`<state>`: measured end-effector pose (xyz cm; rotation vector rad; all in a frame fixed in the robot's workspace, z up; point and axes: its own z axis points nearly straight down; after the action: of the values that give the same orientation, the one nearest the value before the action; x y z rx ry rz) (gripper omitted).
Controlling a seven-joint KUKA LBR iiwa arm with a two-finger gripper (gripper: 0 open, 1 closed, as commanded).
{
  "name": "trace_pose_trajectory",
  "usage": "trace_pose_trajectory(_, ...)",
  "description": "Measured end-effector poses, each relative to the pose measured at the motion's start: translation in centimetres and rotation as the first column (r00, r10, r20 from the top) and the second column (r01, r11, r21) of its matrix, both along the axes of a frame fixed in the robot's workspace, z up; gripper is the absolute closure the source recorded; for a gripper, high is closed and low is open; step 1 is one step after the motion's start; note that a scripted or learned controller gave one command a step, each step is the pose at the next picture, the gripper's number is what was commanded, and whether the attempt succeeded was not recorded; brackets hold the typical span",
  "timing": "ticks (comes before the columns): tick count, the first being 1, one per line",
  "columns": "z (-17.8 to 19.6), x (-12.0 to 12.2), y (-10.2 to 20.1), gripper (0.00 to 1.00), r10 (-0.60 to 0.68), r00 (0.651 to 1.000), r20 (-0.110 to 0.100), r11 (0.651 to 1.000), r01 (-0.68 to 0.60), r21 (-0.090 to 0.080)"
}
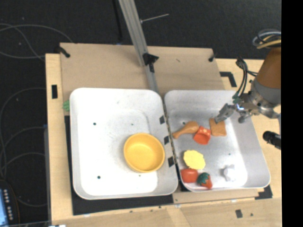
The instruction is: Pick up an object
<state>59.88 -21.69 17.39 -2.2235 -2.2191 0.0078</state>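
Red strawberry [204, 179] sits nearest in the right bin [251, 150], just beside a tomato [189, 175]. Beyond it lie a yellow piece [194, 159], a red pepper [202, 135], then a brown block [218, 128]. Gripper [226, 112] hovers over that block; jaws unclear.

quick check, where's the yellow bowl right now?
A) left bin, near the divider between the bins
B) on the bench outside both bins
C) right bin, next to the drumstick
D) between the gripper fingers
A: the yellow bowl sits on the floor of the left bin, toward its right side by the divider, while the gripper is over the right bin, near the brown block.
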Motion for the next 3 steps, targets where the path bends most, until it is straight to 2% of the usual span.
trace_pose_trajectory(1,-6.0,-0.1,-0.3,0.0,-0.001,1.0,0.007,1.0,0.001,-0.001)
trace_pose_trajectory(2,-4.4,0.2,-0.4,1.0,-0.001,1.0,0.017,1.0,0.001,-0.002)
trace_pose_trajectory(3,1.5,0.6,0.5,1.0,0.006,1.0,0.011,1.0,-0.006,0.002)
